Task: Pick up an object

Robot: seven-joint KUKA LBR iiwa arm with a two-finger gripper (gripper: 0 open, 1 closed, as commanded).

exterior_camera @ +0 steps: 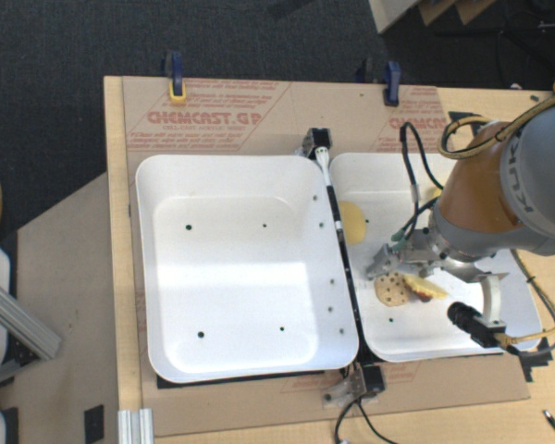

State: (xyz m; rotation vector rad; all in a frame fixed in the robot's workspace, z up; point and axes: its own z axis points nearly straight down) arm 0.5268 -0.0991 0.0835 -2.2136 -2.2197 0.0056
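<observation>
The arm reaches in from the right, smooth grey casing with a glossy orange band, and hangs over the right bin. Its gripper sits low inside that bin, a cluster of metal parts and cables; how far it is open I cannot tell, the wrist covers most of it.

Just below the gripper lies a round, speckled tan piece, biscuit-like, and touching its right side a small yellow and red object whose shape is hard to read. A pale yellow disc rests flat near the bin's left wall, well clear of the gripper. Nothing is visibly between the fingers.

A black cylindrical part juts out at the lower right, over the bin's near corner. The left bin is a shallow white tray of smooth plastic with rounded corners and a few small dark holes in its floor. Both bins sit on the worktop, a brown printed board held by blue clamps at its far edge. The arm's bulk hides much of the right bin's far right side.
</observation>
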